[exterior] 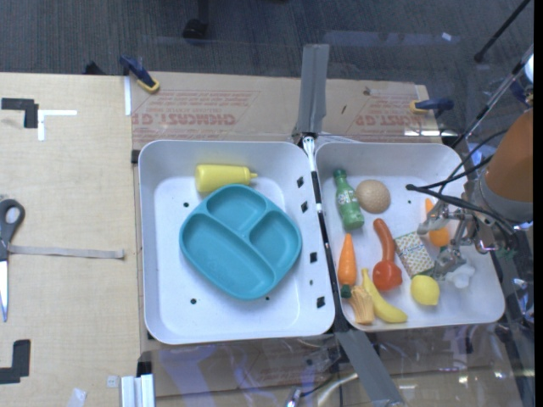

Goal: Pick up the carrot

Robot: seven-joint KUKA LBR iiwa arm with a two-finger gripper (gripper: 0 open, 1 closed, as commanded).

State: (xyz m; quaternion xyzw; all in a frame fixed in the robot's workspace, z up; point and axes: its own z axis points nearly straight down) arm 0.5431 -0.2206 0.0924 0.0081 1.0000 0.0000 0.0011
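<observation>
While the small orange plastic carrot [346,261] lies flat on the floor of the right-hand shallow white bin [399,149], untouched near the wall it shares with the other bin, we judge the task to be at its beginning: nothing is lifted, and the whole of the reach, the grasp and the raise is left to do.

Our pincer [450,248] hangs low over the far right part of that same bin, so the carrot sits well to its left, with several things between. Just to the pincer's left we see a speckled beige sponge block [414,253]; further left a long red chilli pepper [386,257]; beyond that, the carrot. Below and to the pincer's left a yellow lemon [425,290] rests, and a yellow banana [383,305] lies further that way. Up and to the left stand a round tan potato [372,195] and a green plastic bottle [347,200].

How far the pincer is open we cannot tell: cables and metal parts crowd the spot. A small orange thing [439,235] shows right against it, but whether it is gripped or merely lies beside it we cannot say.
</observation>
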